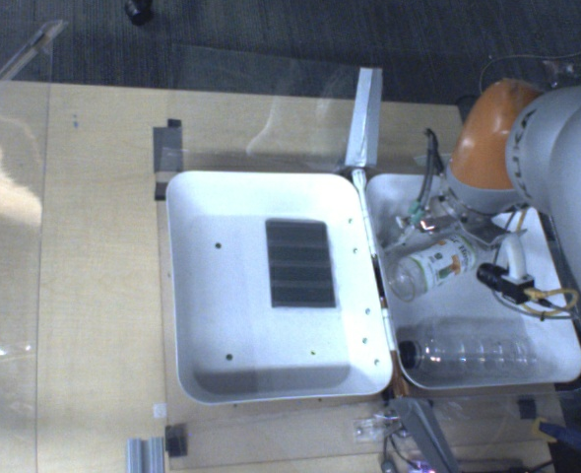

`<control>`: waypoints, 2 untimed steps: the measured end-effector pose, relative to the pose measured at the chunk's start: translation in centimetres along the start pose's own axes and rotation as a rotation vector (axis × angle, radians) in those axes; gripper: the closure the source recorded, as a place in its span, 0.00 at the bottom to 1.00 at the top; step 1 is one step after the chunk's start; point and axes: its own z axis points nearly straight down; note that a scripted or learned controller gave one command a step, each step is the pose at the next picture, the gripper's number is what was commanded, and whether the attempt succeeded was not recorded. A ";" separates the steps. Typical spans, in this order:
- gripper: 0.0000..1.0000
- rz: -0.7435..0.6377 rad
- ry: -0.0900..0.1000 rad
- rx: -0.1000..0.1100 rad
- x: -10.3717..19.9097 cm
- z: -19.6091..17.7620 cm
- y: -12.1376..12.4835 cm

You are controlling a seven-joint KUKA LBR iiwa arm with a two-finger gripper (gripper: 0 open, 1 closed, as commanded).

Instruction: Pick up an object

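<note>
In the right bin (566, 363), a small clear bottle with a white and green label (430, 267) lies on its side, tilted, near the bin's left wall. A larger clear plastic bottle (473, 354) lies along the bin's front edge. The grey arm with its orange band (489, 131) reaches in from the right and covers the back of this bin. My gripper (420, 221) hangs just above and behind the small labelled bottle, with cables around it. A flat black ribbed rectangle (299, 262) lies in the middle of the left bin (212, 343).
A black cable connector with yellow wires (515, 286) hangs off the arm over the right bin's right side. A metal post (363, 116) stands behind the divide between the bins. A clear panel (34, 215) covers the bench at the left.
</note>
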 end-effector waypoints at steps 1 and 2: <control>0.00 -0.052 -0.001 0.003 -6.1 -1.0 0.1; 0.00 -0.205 -0.001 0.001 -4.7 -0.1 -4.7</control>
